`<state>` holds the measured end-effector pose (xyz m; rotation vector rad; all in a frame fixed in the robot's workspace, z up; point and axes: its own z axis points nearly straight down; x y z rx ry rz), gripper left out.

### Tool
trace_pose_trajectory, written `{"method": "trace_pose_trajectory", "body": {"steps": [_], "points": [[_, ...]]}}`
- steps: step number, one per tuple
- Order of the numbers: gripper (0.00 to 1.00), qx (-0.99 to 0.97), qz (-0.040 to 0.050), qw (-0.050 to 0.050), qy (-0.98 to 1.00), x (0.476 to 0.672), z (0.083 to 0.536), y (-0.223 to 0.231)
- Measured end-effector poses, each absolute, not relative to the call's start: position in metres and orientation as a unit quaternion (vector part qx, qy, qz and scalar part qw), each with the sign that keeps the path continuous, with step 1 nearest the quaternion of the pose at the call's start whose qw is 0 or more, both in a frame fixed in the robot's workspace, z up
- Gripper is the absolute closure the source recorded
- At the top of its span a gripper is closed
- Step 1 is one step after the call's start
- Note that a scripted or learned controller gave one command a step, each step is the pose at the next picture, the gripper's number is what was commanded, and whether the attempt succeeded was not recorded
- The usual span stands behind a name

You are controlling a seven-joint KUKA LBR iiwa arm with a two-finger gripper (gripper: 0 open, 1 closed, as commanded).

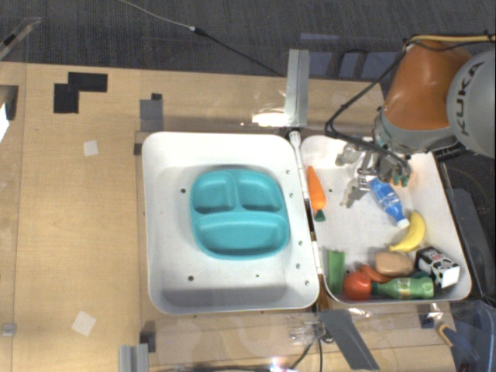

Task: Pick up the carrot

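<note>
We look for the carrot (314, 191) first; it lies in the right bin (452, 208), hard against that bin's left wall, just beside the edge where the two bins meet; nothing lies on top of it, and the white floor around it is bare.

Our gripper (363, 186) hangs over the same bin, a little toward the top and the middle; nothing sits between its fingers; we cannot tell from this high, slanted look whether they are wide or narrow, because they are small and shiny against the white. The carrot lies to the left of the gripper in the picture, close by but not touching, at about the same height in the bin.

The carrot's long line runs up and down the picture, almost along the bin wall; its orange fat end points up toward the far edge, and its small green tip points down toward us. We think the fingers should close across the thin way, from left and right; the wall is very near on the left, so we judge there is little room for a finger on that side.

A small blue bottle (386, 198) lies just right of the gripper; a banana (411, 233) lies lower down; the left bin (167, 285) holds a blue tray (236, 211).
</note>
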<state>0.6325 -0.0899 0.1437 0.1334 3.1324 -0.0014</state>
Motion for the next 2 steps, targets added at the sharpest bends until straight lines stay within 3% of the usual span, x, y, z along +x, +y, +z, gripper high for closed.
{"method": "trace_pose_trajectory", "body": {"steps": [1,2], "points": [[0.0,0.143,0.0011,0.006,0.99,0.641,0.188,-0.062],[0.0,0.176,-0.0008,0.004,0.984,0.655,0.108,-0.085]]}}
